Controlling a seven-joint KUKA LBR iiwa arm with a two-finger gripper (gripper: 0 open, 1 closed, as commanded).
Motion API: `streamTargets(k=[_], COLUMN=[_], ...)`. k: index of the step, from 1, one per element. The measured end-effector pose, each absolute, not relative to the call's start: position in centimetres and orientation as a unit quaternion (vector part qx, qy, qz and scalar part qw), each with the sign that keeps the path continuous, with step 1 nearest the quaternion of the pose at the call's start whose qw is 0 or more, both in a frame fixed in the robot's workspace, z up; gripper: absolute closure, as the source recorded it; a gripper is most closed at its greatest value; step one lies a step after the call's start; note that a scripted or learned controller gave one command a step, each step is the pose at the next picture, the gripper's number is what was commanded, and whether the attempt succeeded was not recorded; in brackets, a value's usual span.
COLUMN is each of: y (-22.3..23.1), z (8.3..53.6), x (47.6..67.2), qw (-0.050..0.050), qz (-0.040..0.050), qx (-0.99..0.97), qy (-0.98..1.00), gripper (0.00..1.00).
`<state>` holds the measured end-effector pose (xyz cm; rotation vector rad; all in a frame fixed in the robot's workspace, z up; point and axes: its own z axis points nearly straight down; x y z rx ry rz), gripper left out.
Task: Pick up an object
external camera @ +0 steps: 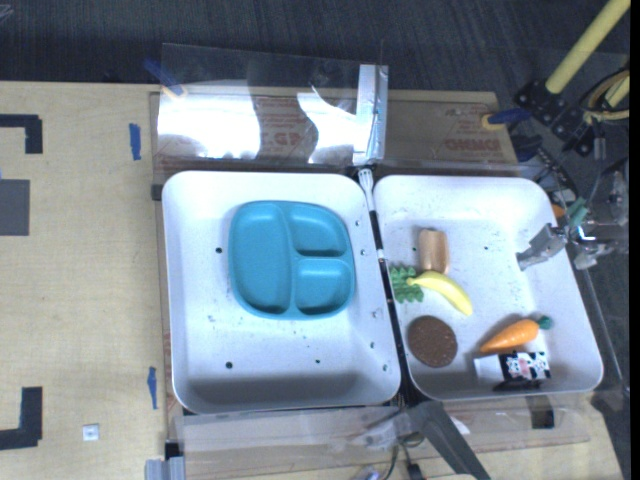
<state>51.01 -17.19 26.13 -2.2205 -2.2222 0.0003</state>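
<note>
Beyond the two bins, a clear plastic sheet (270,118) is standing along the far edge, catching glare, and a yellow pole (590,36) is slanting across the far right corner. Nothing is lying between the gripper (545,246) and the objects; it is hovering over the right bin (480,203) near its right wall, its fingers too blurred to tell whether they are spread or pressed together. The left bin (190,298) is holding one blue divided plate (292,258). The right bin is holding five things: one brown cylinder (432,249), one banana (443,290) with a green leafy piece (404,283) touching it, one brown disc (432,340), one carrot (512,334), and one black-and-white carton (522,366) just beside the carrot.
</note>
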Motion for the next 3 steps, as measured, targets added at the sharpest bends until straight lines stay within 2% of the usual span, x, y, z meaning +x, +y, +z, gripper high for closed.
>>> streamTargets(k=[1,2,3], y=[-11.8,-13.3,-12.1], z=[16.9,25.7,11.0], x=[56.6,53.6,55.9], qw=[0.004,-0.003,0.003], qz=[0.0018,-0.0021,0.0013], qx=[-0.705,-0.717,-0.608], qy=[-0.709,-0.697,-0.794], gripper=[0.00,0.00,0.00])
